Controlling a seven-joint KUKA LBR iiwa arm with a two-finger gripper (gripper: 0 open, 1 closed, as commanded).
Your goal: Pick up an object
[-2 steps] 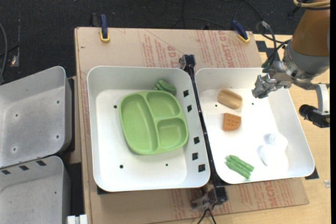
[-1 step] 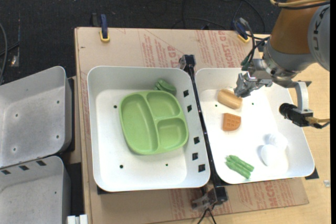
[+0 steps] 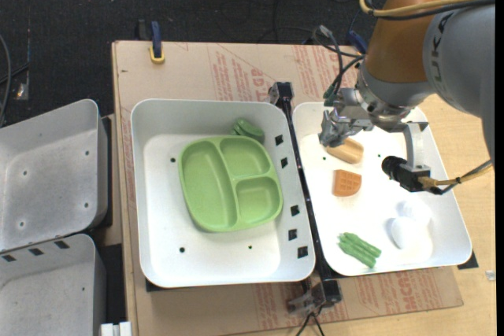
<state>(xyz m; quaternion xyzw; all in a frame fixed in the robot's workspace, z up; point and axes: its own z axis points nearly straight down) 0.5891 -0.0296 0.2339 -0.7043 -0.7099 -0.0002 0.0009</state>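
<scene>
My gripper (image 3: 335,131) hangs low over the back left part of the right bin (image 3: 453,236). A tan bread-like piece (image 3: 350,151) lies right under and just in front of it, touching or nearly touching. In front of that sits an orange waffle-like piece (image 3: 346,183). A bunch of green beans (image 3: 359,248) lies near the bin's front edge, and a white object (image 3: 408,230) rests at the front right.
The left bin (image 3: 157,248) holds a green divided plate (image 3: 231,183) with a small green item (image 3: 249,129) at its far edge. A divider with black clips (image 3: 293,169) separates the bins. White panels (image 3: 47,169) lie left of the bench.
</scene>
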